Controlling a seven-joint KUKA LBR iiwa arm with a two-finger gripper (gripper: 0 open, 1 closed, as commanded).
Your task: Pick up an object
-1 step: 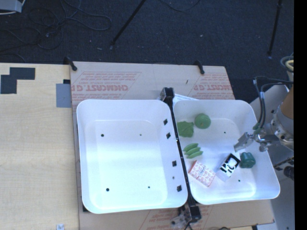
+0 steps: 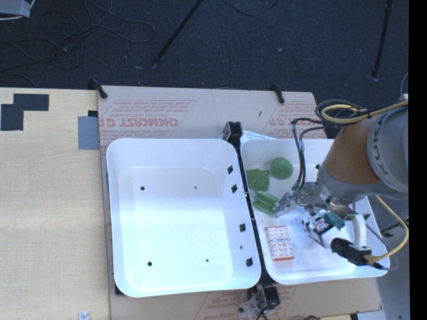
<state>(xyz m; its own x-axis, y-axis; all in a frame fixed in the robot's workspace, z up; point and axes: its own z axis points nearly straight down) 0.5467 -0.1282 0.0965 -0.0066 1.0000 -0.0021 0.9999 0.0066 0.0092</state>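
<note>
A dark carpeted floor [image 2: 220,32] runs across the top of the camera view, strewn with thin black cables [image 2: 80,25] and crossed by slim dark stand legs [image 2: 180,25]. Below it lies a pale wood-grain bench top [image 2: 47,225] marked with dark rectangular patches [image 2: 23,109] near its left edge, and a sheet of brown cardboard [image 2: 200,115] with red printing, held by black clips, lies spread over the bench. Bright, even light falls from above, leaving the pale surfaces glaring and the floor deep in shade.
</note>
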